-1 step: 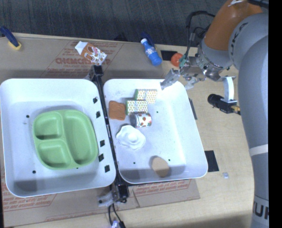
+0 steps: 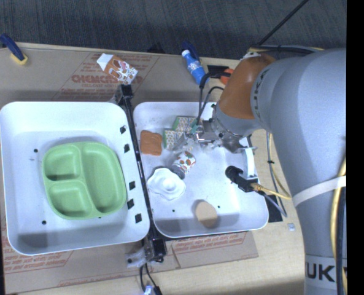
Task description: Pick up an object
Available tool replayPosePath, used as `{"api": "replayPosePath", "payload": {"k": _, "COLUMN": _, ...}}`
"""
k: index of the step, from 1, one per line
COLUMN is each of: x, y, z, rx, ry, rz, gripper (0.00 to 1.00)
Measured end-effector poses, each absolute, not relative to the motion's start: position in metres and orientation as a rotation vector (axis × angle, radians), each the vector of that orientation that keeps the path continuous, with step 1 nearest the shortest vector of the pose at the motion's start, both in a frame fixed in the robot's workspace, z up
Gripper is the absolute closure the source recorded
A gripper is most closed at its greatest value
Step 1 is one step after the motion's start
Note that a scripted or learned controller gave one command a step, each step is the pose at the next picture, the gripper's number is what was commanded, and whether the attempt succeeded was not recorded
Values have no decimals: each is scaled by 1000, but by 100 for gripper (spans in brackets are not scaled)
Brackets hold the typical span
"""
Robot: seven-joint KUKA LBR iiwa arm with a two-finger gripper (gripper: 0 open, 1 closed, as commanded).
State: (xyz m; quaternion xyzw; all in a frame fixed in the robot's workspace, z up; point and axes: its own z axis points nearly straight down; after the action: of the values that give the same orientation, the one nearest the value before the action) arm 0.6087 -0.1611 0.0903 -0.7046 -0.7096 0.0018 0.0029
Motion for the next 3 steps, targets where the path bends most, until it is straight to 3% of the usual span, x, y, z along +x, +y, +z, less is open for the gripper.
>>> {"api": "replayPosePath", "payload": {"k": 1, "x": 610, "y": -161, "z": 102, "rx": -2206, "ry": -2230, "rz": 7, "gripper": 100}}
{"api": "replayPosePath", "payload": {"k": 2, "x": 515, "y": -132, "z": 225, "rx": -2217, "ry": -2226, "rz": 0, "gripper": 100}}
{"api": "replayPosePath", "payload": {"k": 3, "x": 558, "y": -124, "z": 164, "rx": -2210, "ry": -2227, "rz": 7, "gripper": 100}}
